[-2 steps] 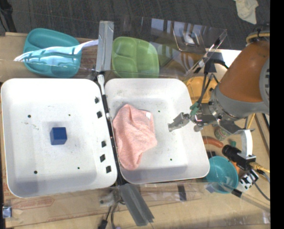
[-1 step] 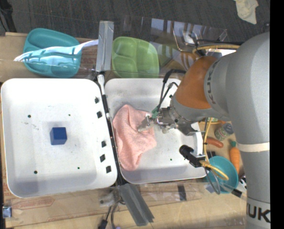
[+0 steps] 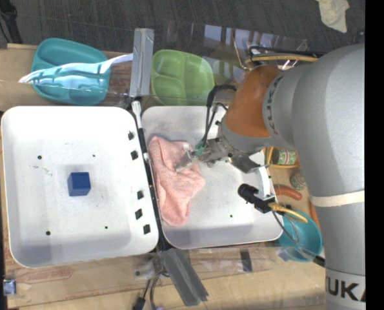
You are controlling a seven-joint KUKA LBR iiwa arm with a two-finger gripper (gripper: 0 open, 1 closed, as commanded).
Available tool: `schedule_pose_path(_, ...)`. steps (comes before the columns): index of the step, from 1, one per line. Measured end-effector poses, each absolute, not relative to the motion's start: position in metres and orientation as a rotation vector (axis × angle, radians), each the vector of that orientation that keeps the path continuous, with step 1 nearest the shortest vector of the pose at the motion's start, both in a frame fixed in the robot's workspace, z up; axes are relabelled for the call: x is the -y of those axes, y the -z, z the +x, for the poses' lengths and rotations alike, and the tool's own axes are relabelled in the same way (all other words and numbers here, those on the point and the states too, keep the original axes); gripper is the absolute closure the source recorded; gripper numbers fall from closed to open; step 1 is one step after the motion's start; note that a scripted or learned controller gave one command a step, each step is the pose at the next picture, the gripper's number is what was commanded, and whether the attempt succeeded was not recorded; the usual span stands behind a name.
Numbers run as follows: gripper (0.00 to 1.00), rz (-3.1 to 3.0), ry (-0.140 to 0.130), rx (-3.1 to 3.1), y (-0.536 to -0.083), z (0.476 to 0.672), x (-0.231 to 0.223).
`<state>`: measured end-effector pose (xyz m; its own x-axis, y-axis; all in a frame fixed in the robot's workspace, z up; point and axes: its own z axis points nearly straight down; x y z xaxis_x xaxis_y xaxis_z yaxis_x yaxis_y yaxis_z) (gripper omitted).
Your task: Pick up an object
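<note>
the pink cloth (image 3: 172, 181) lies crumpled in the right bin (image 3: 243, 234), against that bin's left wall, and it looks the likely thing to lift since the pincer (image 3: 193, 156) sits right at its upper right edge. by the look of it the cloth is light, soft and limp: it will sag and drape rather than hold a shape, and it will not break or slip much, though a thin pinch of fabric could slide free. the best hold is probably on a raised fold near the top, where the material bunches thickest, not on the flat thin tail. its long axis runs roughly up and down the view, along the bin wall, with the broad bunched end toward the far side and a narrower tail pointing toward the near edge of the worktop (image 3: 69, 273). the pincer touches or overlaps the cloth's upper edge, but how wide it stands, and whether any fabric is between its tips, cannot be told from this slant. a small blue cube (image 3: 79, 183) rests alone in the left bin (image 3: 24, 237), well apart from the arm.
</note>
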<state>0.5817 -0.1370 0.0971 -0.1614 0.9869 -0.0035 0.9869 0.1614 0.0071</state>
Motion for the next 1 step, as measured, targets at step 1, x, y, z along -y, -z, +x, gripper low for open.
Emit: schedule_pose_path(1, 0.0, 1.96, -0.002, -2.448, -0.0957, 0.5829, 0.1016)
